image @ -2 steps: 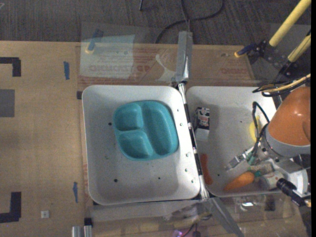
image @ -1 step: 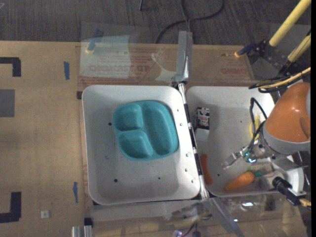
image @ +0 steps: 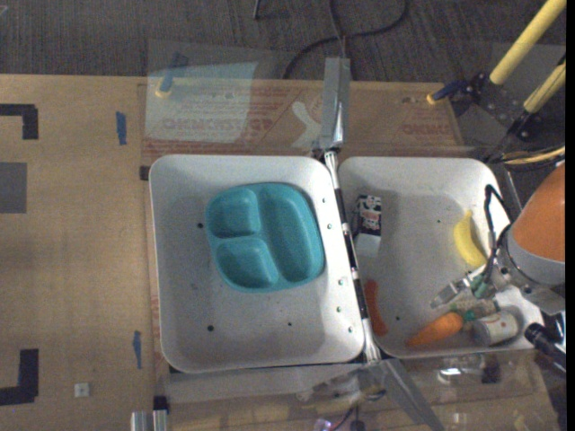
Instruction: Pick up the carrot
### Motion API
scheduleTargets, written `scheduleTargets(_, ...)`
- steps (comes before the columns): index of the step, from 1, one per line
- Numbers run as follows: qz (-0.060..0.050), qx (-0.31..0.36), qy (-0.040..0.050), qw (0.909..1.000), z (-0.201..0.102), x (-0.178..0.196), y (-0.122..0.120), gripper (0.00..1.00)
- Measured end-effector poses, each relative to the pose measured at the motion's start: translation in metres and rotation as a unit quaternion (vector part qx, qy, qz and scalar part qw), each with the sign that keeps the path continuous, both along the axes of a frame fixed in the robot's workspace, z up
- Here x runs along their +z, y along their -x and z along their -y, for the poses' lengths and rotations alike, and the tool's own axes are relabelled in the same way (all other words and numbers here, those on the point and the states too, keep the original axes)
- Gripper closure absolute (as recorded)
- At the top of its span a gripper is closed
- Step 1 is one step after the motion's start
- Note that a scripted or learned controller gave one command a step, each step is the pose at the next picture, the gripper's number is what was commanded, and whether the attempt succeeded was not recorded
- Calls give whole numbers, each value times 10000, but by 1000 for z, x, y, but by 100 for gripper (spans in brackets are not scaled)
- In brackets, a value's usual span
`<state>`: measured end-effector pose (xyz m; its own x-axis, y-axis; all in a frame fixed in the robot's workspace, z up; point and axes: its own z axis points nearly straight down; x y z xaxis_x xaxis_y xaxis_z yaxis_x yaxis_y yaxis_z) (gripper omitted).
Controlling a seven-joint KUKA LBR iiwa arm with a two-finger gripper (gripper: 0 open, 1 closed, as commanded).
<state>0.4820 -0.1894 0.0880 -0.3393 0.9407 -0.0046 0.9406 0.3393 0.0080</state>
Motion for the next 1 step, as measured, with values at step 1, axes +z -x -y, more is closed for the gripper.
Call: scheduleTargets(1,3,-13,0,10000,2,0,-1,0)
